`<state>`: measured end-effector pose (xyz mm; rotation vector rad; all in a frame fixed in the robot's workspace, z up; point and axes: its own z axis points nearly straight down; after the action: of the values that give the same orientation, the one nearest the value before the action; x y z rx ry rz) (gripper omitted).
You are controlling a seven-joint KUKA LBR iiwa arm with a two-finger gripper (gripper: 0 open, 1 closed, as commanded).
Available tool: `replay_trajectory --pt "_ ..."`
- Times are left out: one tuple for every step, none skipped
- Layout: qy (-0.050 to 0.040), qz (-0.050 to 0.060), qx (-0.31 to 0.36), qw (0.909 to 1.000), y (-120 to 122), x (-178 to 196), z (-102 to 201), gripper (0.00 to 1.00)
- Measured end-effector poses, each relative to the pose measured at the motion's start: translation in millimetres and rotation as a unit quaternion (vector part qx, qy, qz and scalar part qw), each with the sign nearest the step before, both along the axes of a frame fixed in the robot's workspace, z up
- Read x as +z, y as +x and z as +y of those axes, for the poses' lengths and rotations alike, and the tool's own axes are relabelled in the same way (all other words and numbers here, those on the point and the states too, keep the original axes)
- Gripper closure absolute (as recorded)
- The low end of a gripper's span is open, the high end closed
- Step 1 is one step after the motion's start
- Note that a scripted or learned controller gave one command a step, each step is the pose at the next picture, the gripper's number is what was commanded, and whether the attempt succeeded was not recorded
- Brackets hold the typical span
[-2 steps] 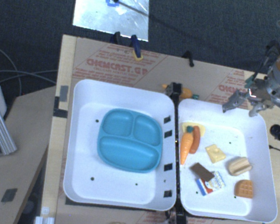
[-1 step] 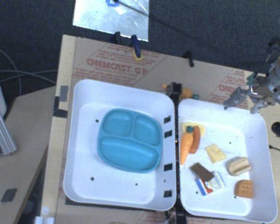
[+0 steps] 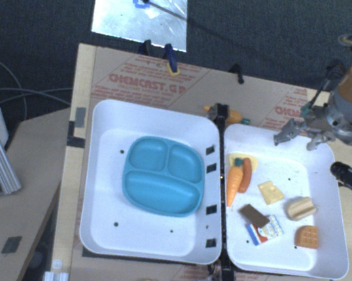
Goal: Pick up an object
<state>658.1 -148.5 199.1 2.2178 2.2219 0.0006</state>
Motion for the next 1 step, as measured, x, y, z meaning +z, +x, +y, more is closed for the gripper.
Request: replay_trajectory --pt "0.0005 0.001 0.0 1.0 -6.3 -45.7 5.8 0.0"
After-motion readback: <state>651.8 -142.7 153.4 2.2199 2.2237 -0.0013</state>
